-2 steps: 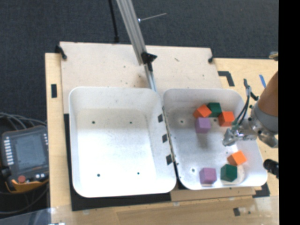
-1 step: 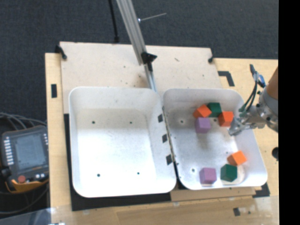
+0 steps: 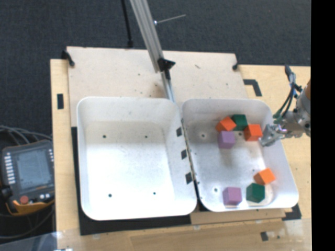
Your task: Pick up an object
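On the wooden bench (image 3: pixel 146 69) the right bin (image 3: pixel 209 195) holds coloured blocks; the gripper (image 3: pixel 272 135), whose state I cannot tell, should drop squarely over the orange block (image 3: pixel 253 132) near the far right rim.

No writing can be read anywhere here. The pendant (image 3: pixel 29 174) at the lower left of the frame has a lit screen and rows of small keys, but whatever is on them is far too blurred and small to make out. The blocks (image 3: pixel 239 129) in the right bin (image 3: pixel 209 156) are plain coloured faces with no letters or numbers. The left bin (image 3: pixel 131 156) carries only a few dark dots. The desk (image 3: pixel 104 67) shows black corner marks and scuffs, no words. The rail (image 3: pixel 146 30) at the top bears no label I can see.
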### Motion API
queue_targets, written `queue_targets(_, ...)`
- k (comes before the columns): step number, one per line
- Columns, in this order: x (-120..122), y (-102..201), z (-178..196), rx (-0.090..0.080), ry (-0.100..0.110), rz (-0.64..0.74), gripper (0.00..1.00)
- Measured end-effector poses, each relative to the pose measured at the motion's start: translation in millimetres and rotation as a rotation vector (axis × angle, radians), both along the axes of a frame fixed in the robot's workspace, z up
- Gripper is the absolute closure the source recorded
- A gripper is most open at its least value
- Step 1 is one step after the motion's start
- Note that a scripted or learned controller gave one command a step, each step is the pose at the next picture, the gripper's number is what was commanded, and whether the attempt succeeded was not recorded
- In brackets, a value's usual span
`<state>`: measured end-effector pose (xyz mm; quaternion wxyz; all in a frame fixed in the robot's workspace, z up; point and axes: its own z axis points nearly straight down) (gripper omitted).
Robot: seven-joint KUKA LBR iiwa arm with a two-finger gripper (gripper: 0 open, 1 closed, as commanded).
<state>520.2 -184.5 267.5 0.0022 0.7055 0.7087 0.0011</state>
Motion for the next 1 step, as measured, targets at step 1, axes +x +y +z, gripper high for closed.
queue_targets(1, 23.5, 52.8, -7.9, 0.001, 0.002, 0.002, 1.00)
